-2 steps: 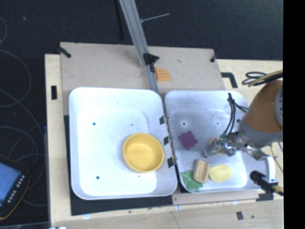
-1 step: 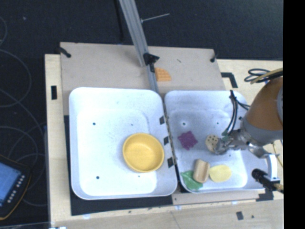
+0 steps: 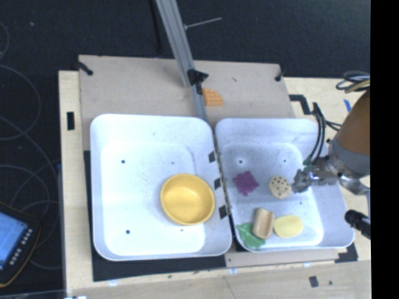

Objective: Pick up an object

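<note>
The right bin (image 3: 293, 136) holds a purple flat piece (image 3: 245, 182), a round cream object with dark dots (image 3: 280, 187), a tan cylinder (image 3: 262, 222), a yellow oval (image 3: 288, 226) and a green piece (image 3: 248, 236) at the front edge. A yellow bowl (image 3: 187, 199) sits in the left bin (image 3: 124, 148). My gripper (image 3: 302, 182) hangs low over the right bin, just right of the dotted cream object and close to it. I see nothing between its fingers.
A grey metal rail (image 3: 177, 39) slants down from the top to the gap between the bins. An orange waffle-like piece (image 3: 212, 98) lies on the bench behind the bins. Cables trail at the right edge.
</note>
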